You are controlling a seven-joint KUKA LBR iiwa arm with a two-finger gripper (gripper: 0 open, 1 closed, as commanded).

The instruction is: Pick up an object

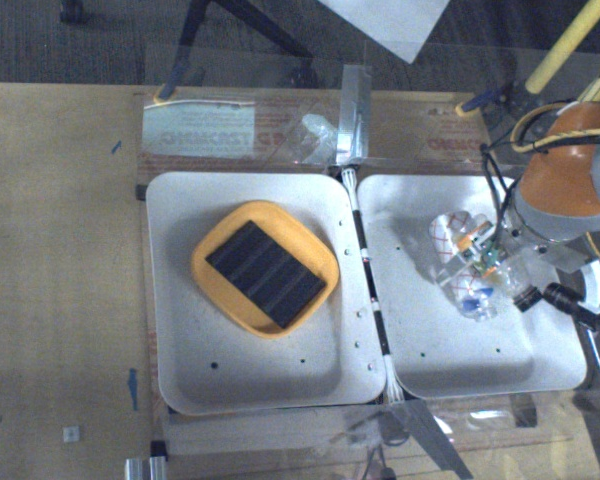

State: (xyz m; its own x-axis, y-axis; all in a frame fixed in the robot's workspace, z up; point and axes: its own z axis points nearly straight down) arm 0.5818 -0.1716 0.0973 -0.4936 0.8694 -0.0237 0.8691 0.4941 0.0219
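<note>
An orange-rimmed pad with a dark ribbed top (265, 268) lies flat in the middle of the left bin (175, 348). In the right bin (430, 353), a clear plastic object with red, green and blue bits inside (467, 263) lies toward the right side. The arm, grey with its orange band (570, 173), comes in from the right edge, and its gripper (495, 253) is low over the right end of that clear object. The gripper merges with the clear plastic.
A clear bag and a metal bracket (352, 118) lie on the bench behind the bins. Cables loop beside the arm at the right edge. A black fitting (560, 298) sticks out near the right bin's right rim.
</note>
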